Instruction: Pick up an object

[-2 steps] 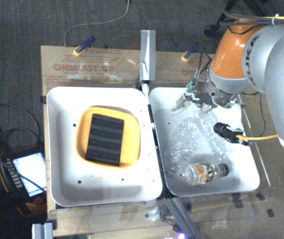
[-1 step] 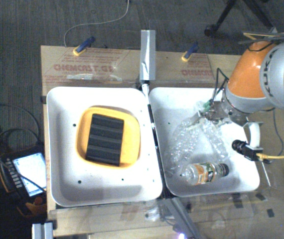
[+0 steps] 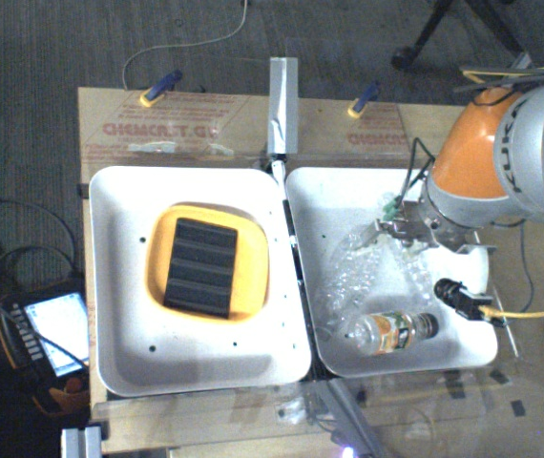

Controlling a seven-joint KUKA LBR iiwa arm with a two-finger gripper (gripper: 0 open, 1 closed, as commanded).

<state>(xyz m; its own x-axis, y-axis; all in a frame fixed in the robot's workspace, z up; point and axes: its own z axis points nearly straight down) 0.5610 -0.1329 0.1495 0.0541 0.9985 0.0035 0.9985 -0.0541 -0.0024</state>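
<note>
Bottle [image 3: 394, 330], clear plastic with a dark cap and a label too small to read, lies on its side in the right bin [image 3: 348, 191], below the tool [image 3: 408, 225] (whose grip state I cannot tell). Crumpled clear plastic [image 3: 363, 267] lies between them. Far left, a yellow tray [image 3: 162, 232] holds a black block [image 3: 201, 266].

Faded red lettering, too washed out for reading, is showing on the cardboard sheet [image 3: 172, 127] behind the left bin, more of it behind the right bin, and part of "KUKA" is standing on the arm [image 3: 530, 156].
</note>
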